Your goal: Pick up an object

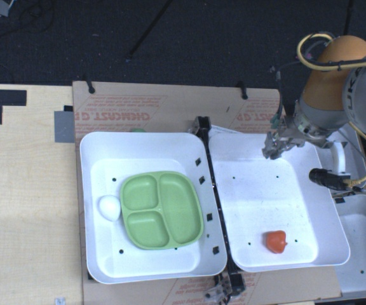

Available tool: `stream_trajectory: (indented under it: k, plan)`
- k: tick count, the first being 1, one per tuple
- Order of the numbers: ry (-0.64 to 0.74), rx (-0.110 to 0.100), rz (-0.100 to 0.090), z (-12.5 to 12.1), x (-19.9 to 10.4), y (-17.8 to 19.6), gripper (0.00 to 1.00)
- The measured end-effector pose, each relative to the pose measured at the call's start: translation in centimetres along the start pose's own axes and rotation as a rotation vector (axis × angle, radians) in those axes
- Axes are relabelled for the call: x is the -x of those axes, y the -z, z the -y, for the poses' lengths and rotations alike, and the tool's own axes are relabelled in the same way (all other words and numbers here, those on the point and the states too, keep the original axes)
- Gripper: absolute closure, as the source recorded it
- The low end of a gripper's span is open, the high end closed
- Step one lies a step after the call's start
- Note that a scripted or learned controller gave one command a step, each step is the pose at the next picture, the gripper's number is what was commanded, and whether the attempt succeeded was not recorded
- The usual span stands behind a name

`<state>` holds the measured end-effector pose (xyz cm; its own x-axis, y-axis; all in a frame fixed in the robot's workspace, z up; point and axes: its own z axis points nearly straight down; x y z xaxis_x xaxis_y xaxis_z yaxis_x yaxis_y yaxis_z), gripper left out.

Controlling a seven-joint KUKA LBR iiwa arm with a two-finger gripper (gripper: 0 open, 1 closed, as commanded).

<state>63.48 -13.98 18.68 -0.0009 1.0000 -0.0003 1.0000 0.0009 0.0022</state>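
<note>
— Two bins, quick rundown. Left bin (94,164) has a green divided plate (161,209), three compartments, with a small white egg-like ball (110,207) touching its left edge.

— And the right bin (332,234)?

— One small red-orange object (276,241), near the front, toward the middle. Lumpy and roundish, so no clear long axis; can't tell which way it points.

— Gripper?

— Gripper (278,142) is at the back edge of the right bin, just over the rim, well apart from the red thing. Nothing visible between its fingers. Too dark and cluttered there; open or closed, I cannot tell.

— Arm?

— Orange band (335,68) at upper right, coming in from the right side. Cardboard (170,107) under both bins.
</note>
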Motion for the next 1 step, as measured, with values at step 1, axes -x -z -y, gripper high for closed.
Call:
stream_trajectory:
  k: [1]
  plan:
    - [0.0, 0.001, 0.001, 0.37, 0.09, 6.31, 1.0]
